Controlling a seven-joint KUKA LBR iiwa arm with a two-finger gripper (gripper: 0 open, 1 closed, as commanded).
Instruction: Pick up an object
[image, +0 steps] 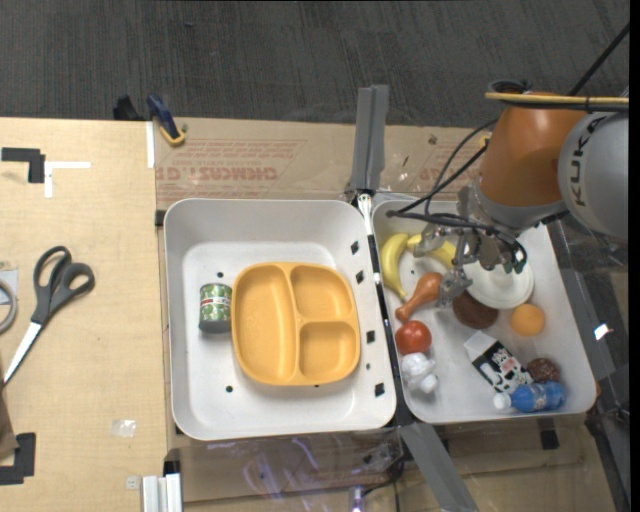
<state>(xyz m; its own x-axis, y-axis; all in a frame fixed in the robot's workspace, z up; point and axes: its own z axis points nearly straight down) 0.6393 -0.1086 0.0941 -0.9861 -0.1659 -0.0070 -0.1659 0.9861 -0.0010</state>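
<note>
- Objects crowd the right bin (560, 400): we see a banana (393, 262), a drumstick (421, 296), a tomato (413, 337), an orange (527, 319), a white lump (419, 372), a black-and-white carton (500, 365) and a blue bottle (533, 398).
- The gripper (458, 272) hangs over that bin's upper middle, just beside the drumstick; we cannot tell how it is set.
- The left bin (190, 400) holds 1 yellow divided plate (296, 323) with a small green can (215, 307) touching its left edge.
- Scissors (45, 296) lie on the bench, well apart from the bins.

Two bins (180, 330), one plate (295, 322), one can (214, 307)
</note>
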